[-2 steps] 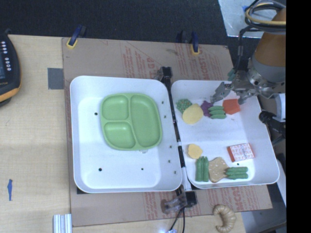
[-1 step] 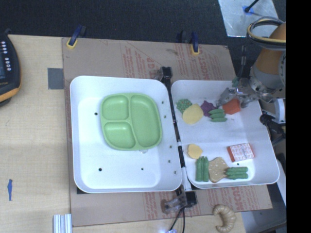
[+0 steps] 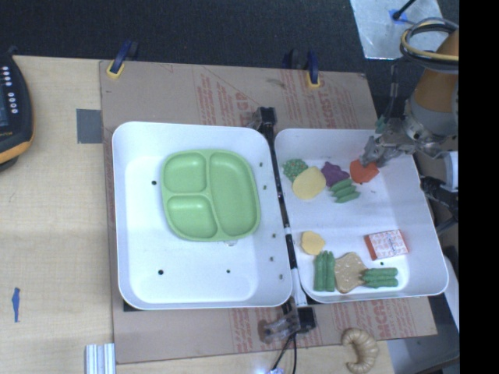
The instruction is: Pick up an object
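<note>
While your gripper [image 3: 377,153] hangs low over the right bin [image 3: 417,209], you see it touching the red-orange piece [image 3: 364,171] — whether clenched or released, you cannot tell.

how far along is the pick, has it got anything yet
Done: the gripper has reached the right bin and sits low at the red piece. In hand: closing in on that piece; a grasp isn't visible. Left: gripping and lifting it.
</note>
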`<act>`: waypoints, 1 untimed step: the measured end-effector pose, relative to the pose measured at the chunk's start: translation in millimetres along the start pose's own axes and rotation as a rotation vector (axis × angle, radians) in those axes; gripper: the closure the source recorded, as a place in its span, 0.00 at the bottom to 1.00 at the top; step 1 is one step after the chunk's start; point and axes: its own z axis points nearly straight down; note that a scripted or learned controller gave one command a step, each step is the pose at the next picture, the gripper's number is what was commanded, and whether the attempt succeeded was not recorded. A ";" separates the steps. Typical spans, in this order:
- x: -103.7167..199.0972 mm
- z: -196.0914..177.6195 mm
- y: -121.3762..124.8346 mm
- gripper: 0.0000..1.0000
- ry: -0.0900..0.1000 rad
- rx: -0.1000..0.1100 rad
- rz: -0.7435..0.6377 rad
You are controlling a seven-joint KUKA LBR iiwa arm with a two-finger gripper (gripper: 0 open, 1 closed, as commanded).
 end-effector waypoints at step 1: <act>86.8 -74.3 -51.9 1.00 0.006 0.003 -0.003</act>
